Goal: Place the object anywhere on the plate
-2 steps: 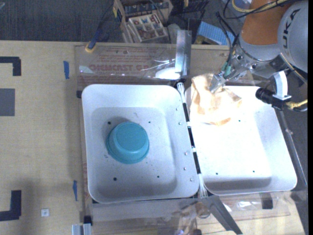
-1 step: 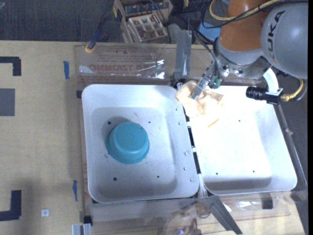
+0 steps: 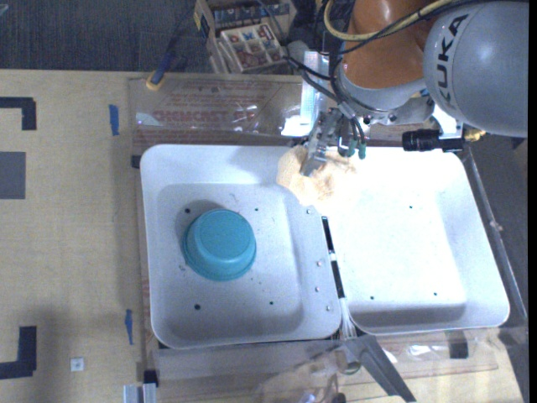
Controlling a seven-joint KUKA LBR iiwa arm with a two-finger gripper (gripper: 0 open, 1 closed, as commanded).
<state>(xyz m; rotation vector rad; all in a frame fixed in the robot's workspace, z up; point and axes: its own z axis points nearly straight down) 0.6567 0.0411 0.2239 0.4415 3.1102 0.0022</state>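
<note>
A blue round plate (image 3: 220, 243) lies in the left bin (image 3: 159, 183), left of its middle. A pale tan, lumpy object (image 3: 304, 181) hangs over the back end of the ridge between the two bins, looking slightly blurred. My gripper (image 3: 319, 163) reaches down from the grey and orange arm (image 3: 470, 57) at the upper right and is shut on the top of the tan object. The object is well to the right of the plate and behind it, apart from it.
The right bin (image 3: 419, 250) lies under and in front of the arm. A clear plastic sheet (image 3: 210, 112) lies behind the bins, with a box of printed items (image 3: 247, 36) further back. Cables (image 3: 336, 23) loop down near the wrist.
</note>
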